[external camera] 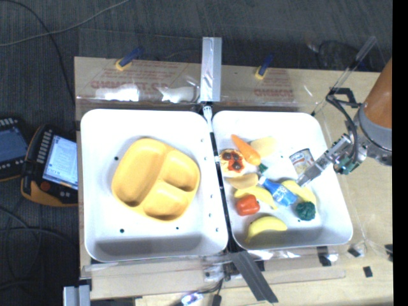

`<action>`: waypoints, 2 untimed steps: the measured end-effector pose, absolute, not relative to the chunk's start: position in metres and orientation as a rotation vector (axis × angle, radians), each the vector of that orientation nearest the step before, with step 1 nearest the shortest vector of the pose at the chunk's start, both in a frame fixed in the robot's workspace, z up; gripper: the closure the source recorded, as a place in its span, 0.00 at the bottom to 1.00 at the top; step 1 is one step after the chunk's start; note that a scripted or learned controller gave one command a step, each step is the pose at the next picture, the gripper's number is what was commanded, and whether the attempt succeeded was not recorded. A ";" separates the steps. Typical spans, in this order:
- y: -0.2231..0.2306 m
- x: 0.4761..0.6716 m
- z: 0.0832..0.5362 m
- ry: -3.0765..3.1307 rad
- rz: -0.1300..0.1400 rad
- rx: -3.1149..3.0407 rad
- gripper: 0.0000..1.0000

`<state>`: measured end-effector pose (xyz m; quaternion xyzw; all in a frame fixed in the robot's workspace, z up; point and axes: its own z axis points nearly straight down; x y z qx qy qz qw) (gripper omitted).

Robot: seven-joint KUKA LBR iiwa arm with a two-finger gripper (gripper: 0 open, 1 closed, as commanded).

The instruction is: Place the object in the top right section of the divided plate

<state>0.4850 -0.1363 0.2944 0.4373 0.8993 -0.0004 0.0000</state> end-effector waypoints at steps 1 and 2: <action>-0.151 0.484 0.245 2.925 0.000 1.148 1.00; -0.150 0.486 0.254 2.925 0.004 1.144 1.00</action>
